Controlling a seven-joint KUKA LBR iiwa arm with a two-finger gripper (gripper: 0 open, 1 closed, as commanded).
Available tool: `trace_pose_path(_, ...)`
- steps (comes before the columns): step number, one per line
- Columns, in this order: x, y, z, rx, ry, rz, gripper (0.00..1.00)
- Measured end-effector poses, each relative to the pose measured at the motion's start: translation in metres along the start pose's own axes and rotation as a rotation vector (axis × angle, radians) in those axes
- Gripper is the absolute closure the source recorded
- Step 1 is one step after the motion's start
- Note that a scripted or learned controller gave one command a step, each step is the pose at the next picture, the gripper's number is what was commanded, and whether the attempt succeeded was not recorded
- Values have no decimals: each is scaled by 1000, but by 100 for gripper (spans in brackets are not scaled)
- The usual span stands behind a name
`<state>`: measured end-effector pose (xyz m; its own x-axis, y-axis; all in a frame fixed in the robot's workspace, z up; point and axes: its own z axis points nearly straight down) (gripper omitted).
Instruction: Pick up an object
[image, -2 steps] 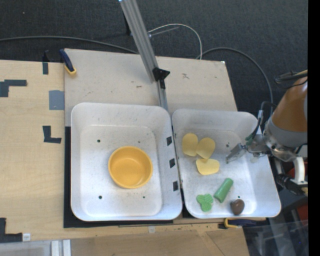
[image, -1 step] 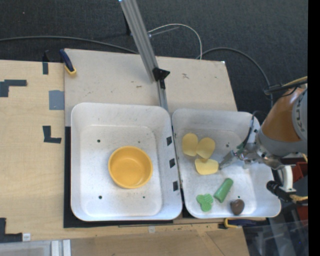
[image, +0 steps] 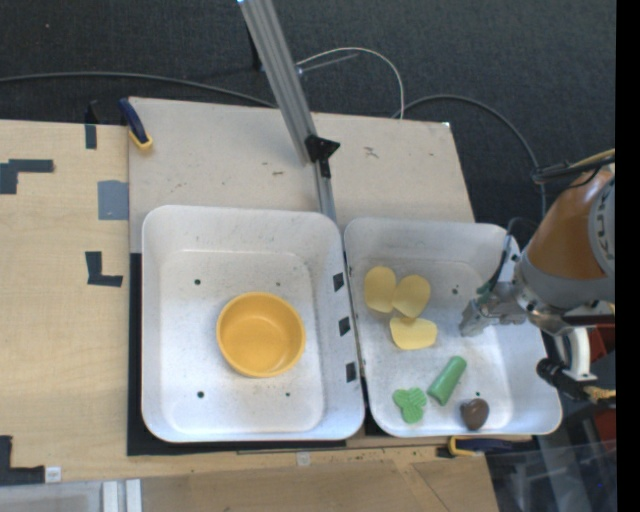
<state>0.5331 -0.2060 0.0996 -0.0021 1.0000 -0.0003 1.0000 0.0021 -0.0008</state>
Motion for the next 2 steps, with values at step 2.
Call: trace_pose_path(2,5,-9,-98,-5,-1,0,100)
